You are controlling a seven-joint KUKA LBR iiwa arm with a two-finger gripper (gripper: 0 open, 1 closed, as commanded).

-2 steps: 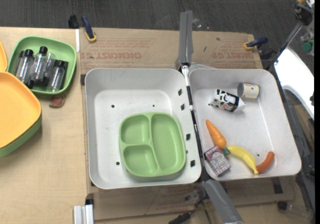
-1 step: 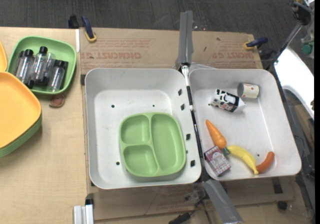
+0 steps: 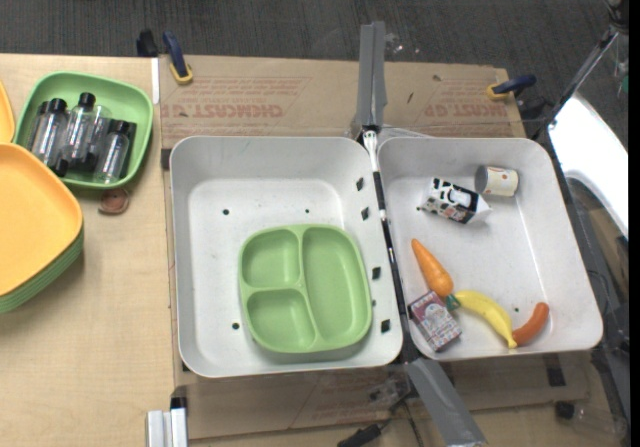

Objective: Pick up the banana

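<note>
Small yellow plastic banana [image 3: 487, 313] lies in right white bin [image 3: 560, 235], long axis diagonal, between orange carrot [image 3: 433, 267] and sausage [image 3: 532, 323]. Pincer state: cannot tell.

Pale curved arm link [image 3: 590, 163] at right frame edge, cannot tell which segment. Runs diagonally, upper-left to lower-right, cropped by frame. Sits off to the side, low.

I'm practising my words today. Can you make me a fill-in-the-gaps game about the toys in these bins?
1. The banana lies in the ____ bin.
2. The green tray has ____ compartments.
3. The carrot is coloured ____.
4. The small bottles stand in a ____ dish.

Missing words: right; three; orange; green
</note>
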